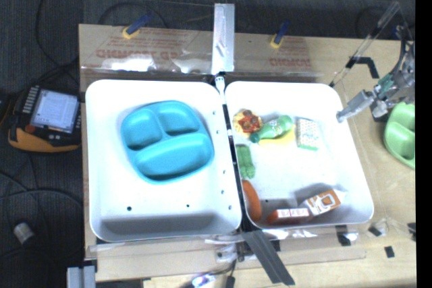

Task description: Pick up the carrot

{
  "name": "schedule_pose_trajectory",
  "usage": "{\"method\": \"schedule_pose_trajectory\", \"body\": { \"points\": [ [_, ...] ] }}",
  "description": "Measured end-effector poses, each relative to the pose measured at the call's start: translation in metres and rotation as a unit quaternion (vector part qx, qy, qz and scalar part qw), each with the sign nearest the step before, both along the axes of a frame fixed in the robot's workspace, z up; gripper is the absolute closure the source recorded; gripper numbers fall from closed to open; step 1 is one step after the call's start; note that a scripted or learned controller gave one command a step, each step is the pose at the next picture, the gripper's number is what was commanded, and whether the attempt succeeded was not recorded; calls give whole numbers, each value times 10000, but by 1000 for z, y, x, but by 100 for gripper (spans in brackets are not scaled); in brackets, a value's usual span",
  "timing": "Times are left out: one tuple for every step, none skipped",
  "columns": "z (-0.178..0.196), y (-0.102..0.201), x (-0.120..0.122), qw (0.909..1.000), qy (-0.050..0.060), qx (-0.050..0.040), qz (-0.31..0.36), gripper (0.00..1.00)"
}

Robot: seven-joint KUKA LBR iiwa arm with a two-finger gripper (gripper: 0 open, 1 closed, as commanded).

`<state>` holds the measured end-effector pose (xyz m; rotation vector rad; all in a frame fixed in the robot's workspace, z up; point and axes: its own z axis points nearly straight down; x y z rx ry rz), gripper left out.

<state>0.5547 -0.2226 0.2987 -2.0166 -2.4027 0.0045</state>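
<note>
Whether the gripper's (395,88) jaws stand apart or together cannot be told: the gripper sits at the far right of the camera view, small and cluttered, outside the right bin (351,145) and past its upper right corner. Nothing can be seen between its jaws. The carrot (250,199) lies well apart from it, across the whole width of the right bin, in that bin's lower left corner. It is a short orange piece lying close against the wall that divides the two bins, its length running roughly along that wall. Just above the carrot, along the same wall, lies a small green item (244,160), and above that a red and yellow toy (248,121). A green and yellow item (273,128) and a small white and green box (307,133) lie in the bin's upper middle. Just right of the carrot, along the bin's near wall, lies a dark red stick with a white label (290,214), and beyond it an orange and white carton (322,202). The left bin (108,199) holds a blue divided plate (165,139). A pale green object (401,131) sits on the bench just below the gripper.
</note>
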Motion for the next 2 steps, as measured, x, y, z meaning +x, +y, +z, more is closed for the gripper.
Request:
{"method": "schedule_pose_trajectory", "body": {
  "points": [
    [-152, 0, -28, 10000, 16, 9, 57, 0],
    [-15, -1, -25, 9984, 2, 2, 567, 0]
  ]
}}
